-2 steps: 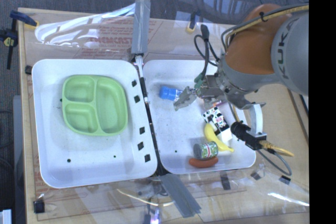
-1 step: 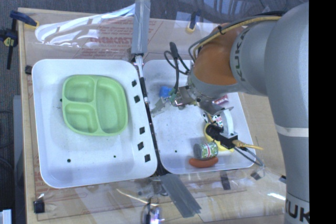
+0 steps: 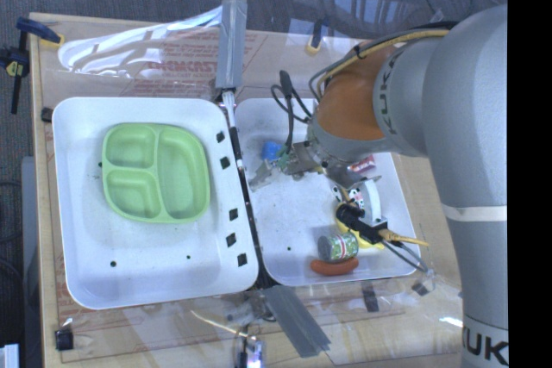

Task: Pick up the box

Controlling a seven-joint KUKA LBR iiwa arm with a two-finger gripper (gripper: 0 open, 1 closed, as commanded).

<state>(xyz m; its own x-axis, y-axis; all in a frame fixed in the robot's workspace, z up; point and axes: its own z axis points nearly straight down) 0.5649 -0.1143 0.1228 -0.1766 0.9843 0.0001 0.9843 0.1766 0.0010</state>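
Your arm's claw (image 3: 274, 166) sits low in the right bin (image 3: 289, 258), up near the divider; you cannot tell from this angle whether it is apart or together. A small blue object (image 3: 272, 152) lies just beside it. The box (image 3: 364, 163), white with red, peeks out from under the wrist, behind the claw. Farther off toward the near rim lie a green can (image 3: 338, 246) and a sausage (image 3: 335, 267). Across the divider, a green plate (image 3: 156, 172) rests in the left bin (image 3: 78, 246).
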